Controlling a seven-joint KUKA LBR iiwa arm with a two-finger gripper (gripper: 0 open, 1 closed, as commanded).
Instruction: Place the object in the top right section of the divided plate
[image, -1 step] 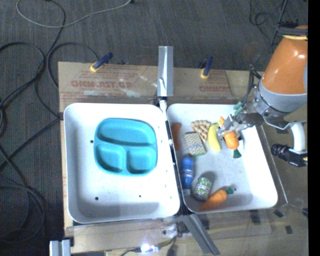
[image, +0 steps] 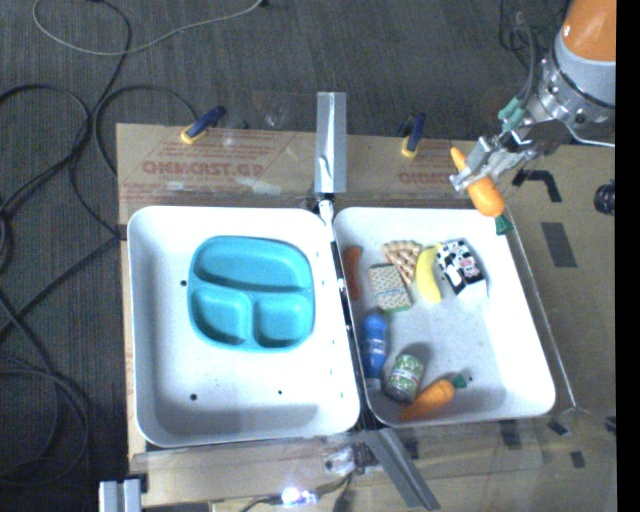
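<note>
While the jaws (image: 487, 178) grip an orange object (image: 485, 196) above the right bin (image: 530, 330), carrying it left to the plate (image: 252, 291) follows.

Brown bench (image: 230, 170), two white bins (image: 160, 400) side by side, touching

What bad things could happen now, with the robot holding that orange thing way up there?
1. The orange thing is pinched in the gripper above the right bin's rim. If it slips, it may fall outside, onto the bench.
2. The blue plate sits in the left bin, so a long carry is still ahead, with more chances to drop it.
3. The plate's sections are small, so it may land in the wrong one.
</note>
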